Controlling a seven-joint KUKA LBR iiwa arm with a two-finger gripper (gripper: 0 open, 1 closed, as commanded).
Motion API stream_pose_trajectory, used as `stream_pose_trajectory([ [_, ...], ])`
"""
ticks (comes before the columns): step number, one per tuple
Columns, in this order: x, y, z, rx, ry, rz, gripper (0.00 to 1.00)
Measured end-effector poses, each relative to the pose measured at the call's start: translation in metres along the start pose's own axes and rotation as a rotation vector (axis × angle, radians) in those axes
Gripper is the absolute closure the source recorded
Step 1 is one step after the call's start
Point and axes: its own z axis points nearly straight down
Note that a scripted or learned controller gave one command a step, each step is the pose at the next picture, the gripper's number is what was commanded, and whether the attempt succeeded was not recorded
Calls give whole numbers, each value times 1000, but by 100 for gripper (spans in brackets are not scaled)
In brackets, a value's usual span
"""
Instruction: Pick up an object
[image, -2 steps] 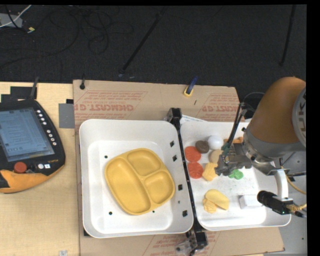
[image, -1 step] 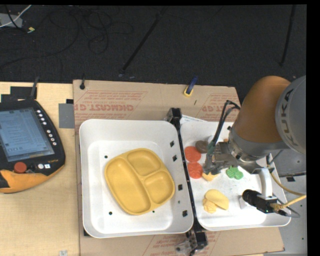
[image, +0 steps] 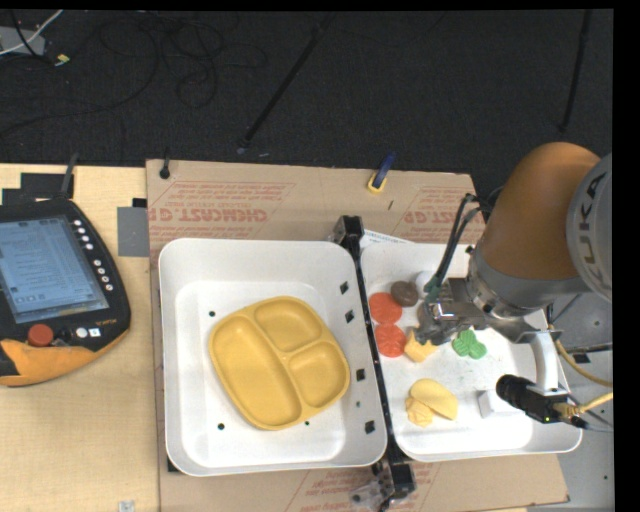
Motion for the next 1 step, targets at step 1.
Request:
stream_pose_trajectory([
  [1,2,9,3,1,0,-1,100],
])
